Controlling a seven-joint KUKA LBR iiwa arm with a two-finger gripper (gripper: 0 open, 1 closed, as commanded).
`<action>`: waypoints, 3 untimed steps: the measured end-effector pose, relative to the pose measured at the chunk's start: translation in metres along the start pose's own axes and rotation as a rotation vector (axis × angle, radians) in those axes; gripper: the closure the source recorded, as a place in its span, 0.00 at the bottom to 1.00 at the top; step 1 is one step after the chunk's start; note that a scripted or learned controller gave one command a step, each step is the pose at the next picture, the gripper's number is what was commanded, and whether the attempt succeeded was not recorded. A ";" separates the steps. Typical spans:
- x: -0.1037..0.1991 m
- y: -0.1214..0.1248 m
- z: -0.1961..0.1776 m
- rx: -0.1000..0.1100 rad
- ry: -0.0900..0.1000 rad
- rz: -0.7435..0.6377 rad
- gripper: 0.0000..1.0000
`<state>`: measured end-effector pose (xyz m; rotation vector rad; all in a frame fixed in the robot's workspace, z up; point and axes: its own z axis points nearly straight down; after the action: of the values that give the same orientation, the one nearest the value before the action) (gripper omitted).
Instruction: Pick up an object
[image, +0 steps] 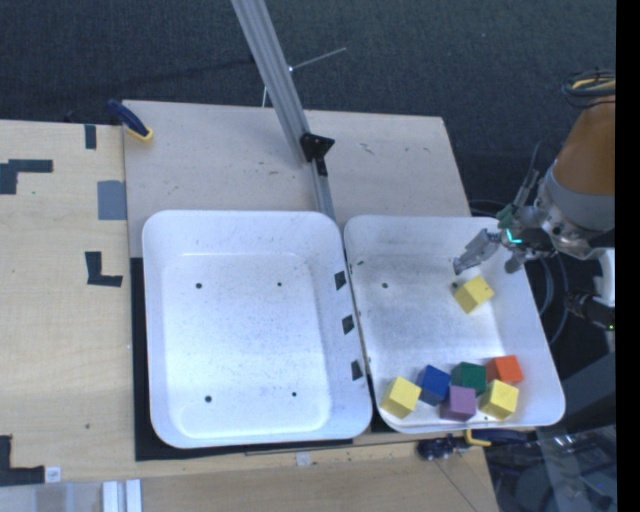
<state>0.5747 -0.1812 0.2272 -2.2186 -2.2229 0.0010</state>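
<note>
Yellow cube (473, 293) just below pincer (478, 251), apart.

we find no text, label, brand, number or sign that can be read anywhere on the bench, the bins or the blocks; the dark tape marks at the left form no letters we can make out.

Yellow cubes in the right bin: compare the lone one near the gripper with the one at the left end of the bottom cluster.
The lone yellow cube sits apart on bare bin floor, just below the gripper; the clustered yellow cube touches a blue cube near the bin's lower rim. The lone one lies higher in the view, the clustered one lower and further left. Both look alike in colour and size, and both rest in the right bin.
</note>
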 end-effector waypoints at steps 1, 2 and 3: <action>0.004 -0.001 0.064 0.007 0.001 0.001 0.00; 0.001 0.002 0.106 -0.016 -0.007 0.000 0.00; -0.001 0.006 0.113 -0.022 -0.010 0.000 0.00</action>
<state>0.5807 -0.1820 0.1143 -2.2347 -2.2387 -0.0132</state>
